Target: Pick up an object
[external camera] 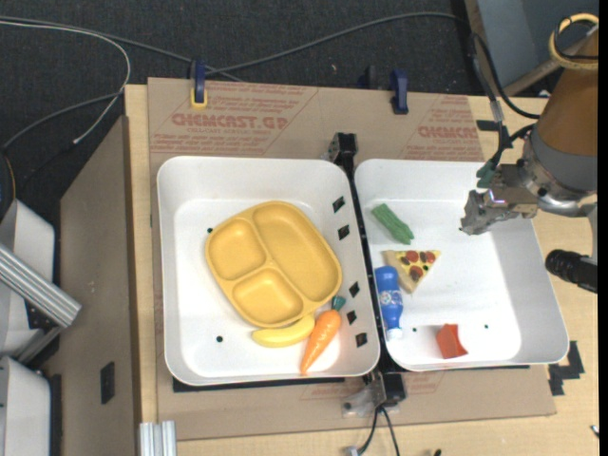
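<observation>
Four small things lay in the right bin (532,283): a green piece (391,223), a pizza slice (413,265), a blue bottle (387,299) and a red block (450,340). Over that bin's far right part hung the gripper (478,215), carrying nothing, its opening impossible to tell.

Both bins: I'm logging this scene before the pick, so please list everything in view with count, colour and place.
Bins: 2, white, side by side on the bench.
Plate: 1, yellow, three compartments, left bin.
Banana: 1, yellow, left bin, at the plate's near edge.
Carrot: 1, orange, left bin, beside the banana.
Green piece: 1, right bin.
Pizza slice: 1, right bin.
Bottle: 1, blue, right bin.
Red block: 1, right bin.
Clamps: 2, blue, far edge.
Gripper: 1, grey, over the right bin.
</observation>
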Controlling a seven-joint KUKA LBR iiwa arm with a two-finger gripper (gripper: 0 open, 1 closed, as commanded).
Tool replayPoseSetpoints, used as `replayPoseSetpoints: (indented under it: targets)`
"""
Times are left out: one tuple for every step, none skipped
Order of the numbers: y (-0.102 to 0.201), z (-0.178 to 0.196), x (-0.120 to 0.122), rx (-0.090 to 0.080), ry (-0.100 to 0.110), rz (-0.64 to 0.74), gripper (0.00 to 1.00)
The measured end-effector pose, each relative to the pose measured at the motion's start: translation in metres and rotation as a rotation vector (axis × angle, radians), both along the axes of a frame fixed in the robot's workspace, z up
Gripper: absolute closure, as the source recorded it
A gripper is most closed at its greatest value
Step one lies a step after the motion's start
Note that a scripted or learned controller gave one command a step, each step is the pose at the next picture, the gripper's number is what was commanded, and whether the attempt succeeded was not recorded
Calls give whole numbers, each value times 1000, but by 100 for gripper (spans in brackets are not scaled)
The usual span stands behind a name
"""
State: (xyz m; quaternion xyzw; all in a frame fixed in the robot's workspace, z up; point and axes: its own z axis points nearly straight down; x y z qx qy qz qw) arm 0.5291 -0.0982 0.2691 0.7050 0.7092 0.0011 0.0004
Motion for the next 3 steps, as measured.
replayPoseSetpoints:
  targets:
    - [58, -7, 12, 0, 3, 0, 100]
    - [113, -6, 31, 0, 0, -1, 100]
    - [155, -8, 55, 0, 0, -1, 100]
